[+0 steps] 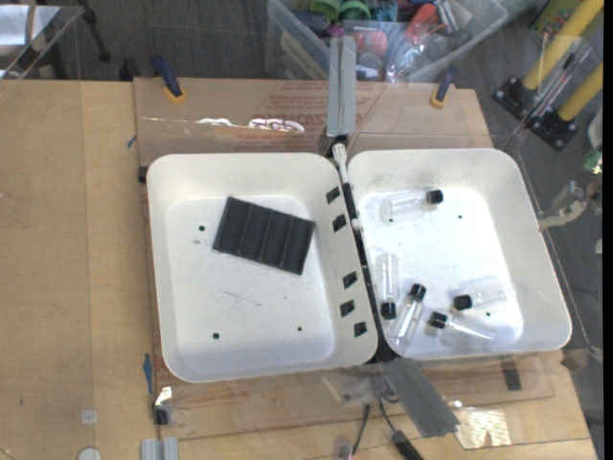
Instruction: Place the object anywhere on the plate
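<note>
Toward the far half of the left bin [158,286], a black ridged plate [263,235] lies flat and slightly askew, with bare white floor on all sides of it; I judge it is set well off the walls so that a descent from above has room. Across the shared wall, the right bin [536,247] carries the candidates for my object, all clear, black-capped vials on their sides. One vial [410,202] lies alone near the far edge, an upright-looking one [387,281] sits just beside the shared wall, and three more [460,327] crowd the near edge, some touching. The lone vial seems the easiest pick, being apart from its neighbours. Whether my jaws are apart or together, I cannot tell. No vial is on the plate yet.
</note>
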`<state>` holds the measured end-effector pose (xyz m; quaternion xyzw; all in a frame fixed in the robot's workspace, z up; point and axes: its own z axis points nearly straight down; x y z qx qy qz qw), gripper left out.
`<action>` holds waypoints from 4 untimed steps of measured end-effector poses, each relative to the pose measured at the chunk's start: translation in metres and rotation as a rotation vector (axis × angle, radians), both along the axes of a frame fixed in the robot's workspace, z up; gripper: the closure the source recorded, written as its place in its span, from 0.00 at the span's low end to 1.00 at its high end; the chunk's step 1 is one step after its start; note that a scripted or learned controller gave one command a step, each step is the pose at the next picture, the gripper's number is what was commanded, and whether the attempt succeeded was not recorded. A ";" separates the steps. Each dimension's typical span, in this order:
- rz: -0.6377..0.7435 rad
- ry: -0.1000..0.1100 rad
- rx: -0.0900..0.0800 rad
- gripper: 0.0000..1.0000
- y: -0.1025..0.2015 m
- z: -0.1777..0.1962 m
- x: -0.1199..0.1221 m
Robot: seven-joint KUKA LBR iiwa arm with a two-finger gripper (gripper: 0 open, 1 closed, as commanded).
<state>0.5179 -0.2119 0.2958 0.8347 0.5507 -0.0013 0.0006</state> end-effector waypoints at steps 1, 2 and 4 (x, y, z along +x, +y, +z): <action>0.000 0.000 0.000 0.00 0.000 0.000 0.000; 0.219 -0.003 0.000 0.00 0.011 0.083 -0.037; 0.222 -0.004 -0.003 0.00 0.011 0.093 -0.036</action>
